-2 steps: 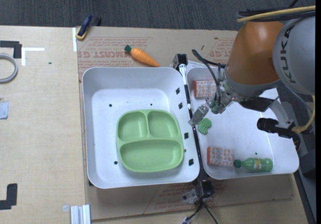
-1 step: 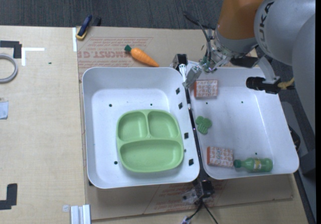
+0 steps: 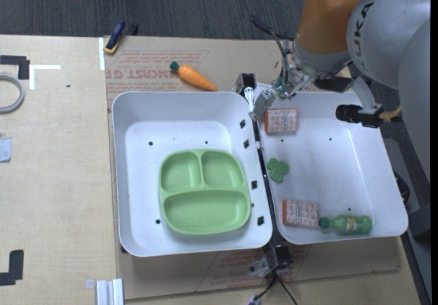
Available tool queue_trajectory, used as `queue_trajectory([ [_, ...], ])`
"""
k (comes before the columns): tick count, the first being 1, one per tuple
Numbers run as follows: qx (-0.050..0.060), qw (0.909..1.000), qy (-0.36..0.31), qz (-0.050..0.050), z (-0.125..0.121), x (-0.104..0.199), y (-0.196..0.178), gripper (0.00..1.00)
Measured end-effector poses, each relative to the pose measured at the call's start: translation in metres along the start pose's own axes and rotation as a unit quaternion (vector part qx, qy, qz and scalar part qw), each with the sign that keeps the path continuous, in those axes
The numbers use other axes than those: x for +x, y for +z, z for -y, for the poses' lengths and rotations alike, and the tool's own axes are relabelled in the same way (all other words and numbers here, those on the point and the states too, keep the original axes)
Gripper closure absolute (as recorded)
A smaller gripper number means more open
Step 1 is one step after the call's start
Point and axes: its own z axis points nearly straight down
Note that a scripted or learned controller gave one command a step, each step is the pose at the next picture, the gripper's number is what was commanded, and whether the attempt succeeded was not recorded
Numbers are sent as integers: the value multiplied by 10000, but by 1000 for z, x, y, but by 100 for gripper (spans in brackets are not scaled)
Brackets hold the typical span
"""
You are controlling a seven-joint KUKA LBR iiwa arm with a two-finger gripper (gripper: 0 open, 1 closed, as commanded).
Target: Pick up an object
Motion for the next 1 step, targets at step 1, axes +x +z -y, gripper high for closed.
queue_trajectory([
  [1,0,10000,0,0,0,0,0,0],
])
